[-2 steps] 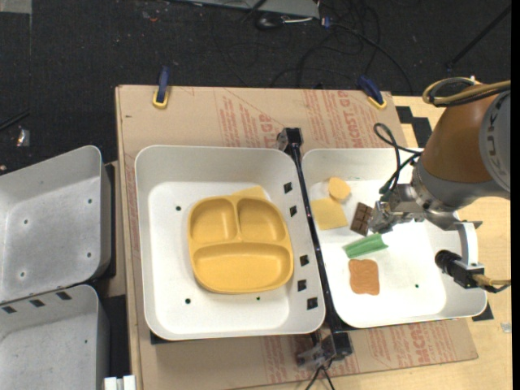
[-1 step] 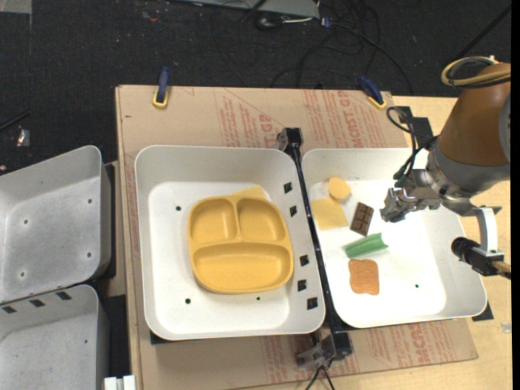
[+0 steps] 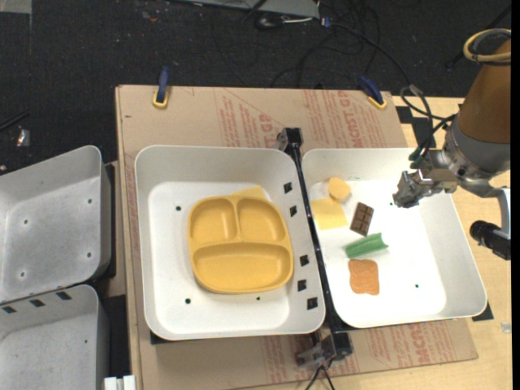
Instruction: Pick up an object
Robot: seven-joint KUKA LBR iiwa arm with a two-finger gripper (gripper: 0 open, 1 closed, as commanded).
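- Green block (image 3: pixel 366 245), brown chocolate-like piece (image 3: pixel 362 217), yellow slab (image 3: pixel 329 214), round yellow piece (image 3: pixel 338 189) and orange waffle-like piece (image 3: pixel 364 277) lie in the right bin (image 3: pixel 455 287).
- Gripper (image 3: pixel 406 195) hovers near that bin's upper right; jaw state cannot be told.
- Left bin (image 3: pixel 158 218) holds a yellow divided tray (image 3: pixel 240 245).

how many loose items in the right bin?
5: round yellow piece at top left, yellow block below it, brown bar, green stick, orange slab lowest. None look hidden.
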